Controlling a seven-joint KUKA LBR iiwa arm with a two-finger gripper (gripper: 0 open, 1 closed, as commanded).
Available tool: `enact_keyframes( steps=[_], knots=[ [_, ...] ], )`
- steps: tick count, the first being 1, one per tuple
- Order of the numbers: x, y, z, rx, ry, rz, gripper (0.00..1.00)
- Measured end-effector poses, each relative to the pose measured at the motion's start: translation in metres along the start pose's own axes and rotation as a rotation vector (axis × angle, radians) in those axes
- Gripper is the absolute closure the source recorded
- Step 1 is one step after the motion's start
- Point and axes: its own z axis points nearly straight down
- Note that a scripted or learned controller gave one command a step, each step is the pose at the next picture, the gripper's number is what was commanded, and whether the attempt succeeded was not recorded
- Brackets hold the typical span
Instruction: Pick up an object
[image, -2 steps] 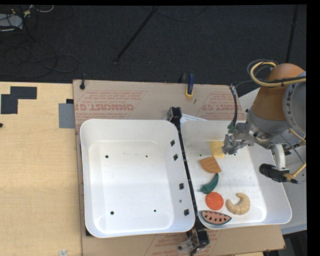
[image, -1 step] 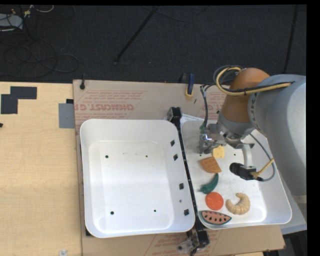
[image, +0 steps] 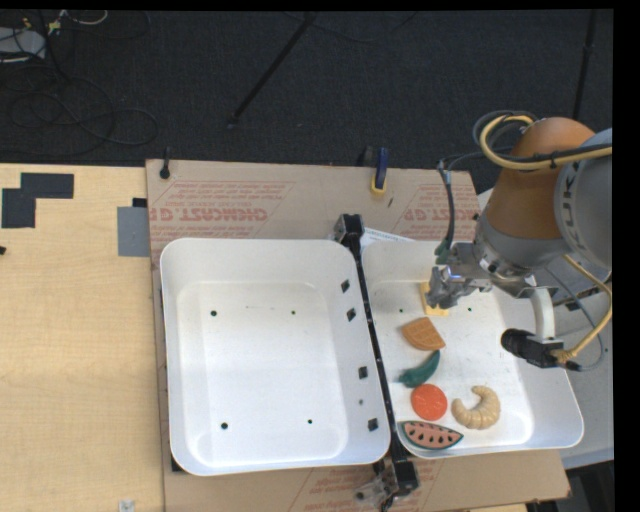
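My gripper (image: 446, 287) hangs low over the back part of the right bin (image: 540, 420), under the grey and orange arm that comes in from the right. A small yellow object (image: 438, 299) sits directly under the gripper and is partly hidden by it. I cannot tell whether the two touch. Just in front lies an orange wedge (image: 423, 334). Further forward are a green curved piece (image: 420, 371), a red round piece (image: 430, 402), a tan croissant shape (image: 478, 408) and a watermelon slice (image: 432, 435) at the bin's front edge.
The left bin (image: 190, 300) sits beside the right one, with a black divider strip (image: 362, 340) between them. A black part of the arm's attachment (image: 535, 348) juts over the right bin's right side. Both bins rest on cardboard (image: 250, 205).
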Motion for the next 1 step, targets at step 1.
enact_keyframes(
  steps=[1],
  knots=[
    [0.0062, -0.1235, 0.0125, 0.015, 0.003, 0.001, 1.0]
  ],
)
